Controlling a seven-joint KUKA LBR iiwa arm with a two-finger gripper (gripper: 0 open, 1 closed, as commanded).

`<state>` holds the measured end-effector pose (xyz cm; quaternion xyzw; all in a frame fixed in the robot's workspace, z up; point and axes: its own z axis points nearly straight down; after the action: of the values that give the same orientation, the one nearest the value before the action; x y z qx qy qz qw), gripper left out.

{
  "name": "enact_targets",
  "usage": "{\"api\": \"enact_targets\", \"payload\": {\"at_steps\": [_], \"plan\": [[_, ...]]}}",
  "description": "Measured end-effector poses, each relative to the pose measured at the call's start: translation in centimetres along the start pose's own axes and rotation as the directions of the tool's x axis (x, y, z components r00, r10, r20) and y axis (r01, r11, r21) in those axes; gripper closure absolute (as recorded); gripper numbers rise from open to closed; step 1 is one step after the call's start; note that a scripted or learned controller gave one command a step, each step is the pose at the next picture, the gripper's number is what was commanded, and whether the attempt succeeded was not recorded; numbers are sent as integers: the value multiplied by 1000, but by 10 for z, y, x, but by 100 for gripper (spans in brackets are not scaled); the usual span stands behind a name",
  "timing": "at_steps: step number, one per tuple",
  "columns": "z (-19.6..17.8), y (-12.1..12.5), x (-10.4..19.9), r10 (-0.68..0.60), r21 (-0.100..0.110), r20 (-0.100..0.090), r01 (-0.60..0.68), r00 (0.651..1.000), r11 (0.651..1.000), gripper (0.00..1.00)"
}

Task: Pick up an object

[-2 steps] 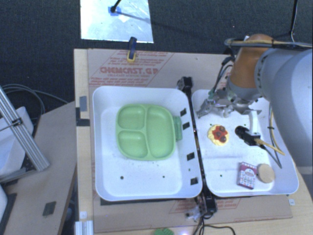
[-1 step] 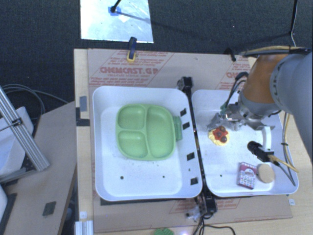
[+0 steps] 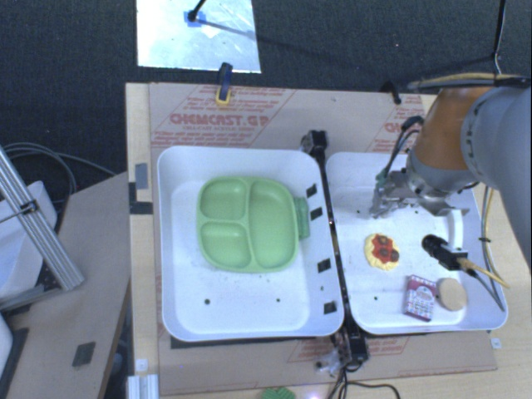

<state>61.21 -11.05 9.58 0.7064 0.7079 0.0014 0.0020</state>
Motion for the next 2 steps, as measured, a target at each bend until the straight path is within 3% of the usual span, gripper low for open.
{"api": "enact_targets", "payload": {"at_steps": [1,2], "plan": [[0,0,0,0,0,0,0,1000,1000,0],[12,-53,-14,4,9,-1,-4,1000,1000,0]]}}
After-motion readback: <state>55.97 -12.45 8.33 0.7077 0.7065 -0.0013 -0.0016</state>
